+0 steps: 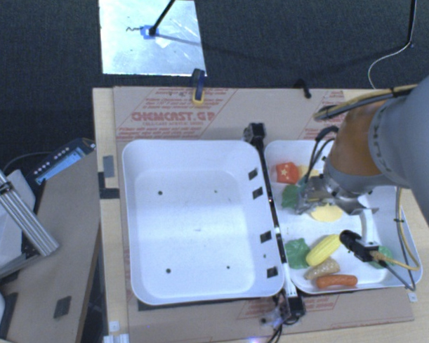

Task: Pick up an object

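My gripper (309, 197) hangs low in the right bin (402, 227), near its left-centre. Directly to its left lies a green toy (291, 196), touching or nearly touching it. A red toy (287, 172) sits just above that, towards the back. A pale yellow piece (327, 214) lies under the gripper's right side. Towards the front are a green leafy toy (297, 251), a yellow corn cob (322, 249), a tan piece (321, 271) and an orange carrot (337, 282). The arm's wrist hides part of the bin's middle.
The left bin (140, 159) stands alongside, with a divider of black clips (261, 194) between the bins. A black cable part (355, 244) and a yellow cable (402, 248) hang over the right bin's front right. A small green item (383, 253) peeks out there.
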Robot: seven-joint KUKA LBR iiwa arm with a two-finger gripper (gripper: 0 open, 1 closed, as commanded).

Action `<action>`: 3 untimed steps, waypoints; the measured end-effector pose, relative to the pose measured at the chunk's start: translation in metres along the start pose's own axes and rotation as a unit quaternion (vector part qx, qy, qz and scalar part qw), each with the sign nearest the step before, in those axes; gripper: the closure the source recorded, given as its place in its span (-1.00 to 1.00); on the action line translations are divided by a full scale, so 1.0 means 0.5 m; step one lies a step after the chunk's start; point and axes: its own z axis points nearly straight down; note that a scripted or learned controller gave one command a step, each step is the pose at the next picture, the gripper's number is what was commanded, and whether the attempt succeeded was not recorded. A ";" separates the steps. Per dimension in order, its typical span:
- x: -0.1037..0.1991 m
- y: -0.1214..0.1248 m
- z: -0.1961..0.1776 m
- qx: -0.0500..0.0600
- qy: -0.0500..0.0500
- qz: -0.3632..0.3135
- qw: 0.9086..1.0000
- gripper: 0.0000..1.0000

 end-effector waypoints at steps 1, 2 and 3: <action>0.200 -0.030 -0.211 -0.003 0.002 -0.004 1.000 1.00; 0.286 -0.036 -0.241 0.001 0.001 -0.002 1.000 1.00; 0.352 -0.040 -0.196 0.003 0.001 -0.001 1.000 1.00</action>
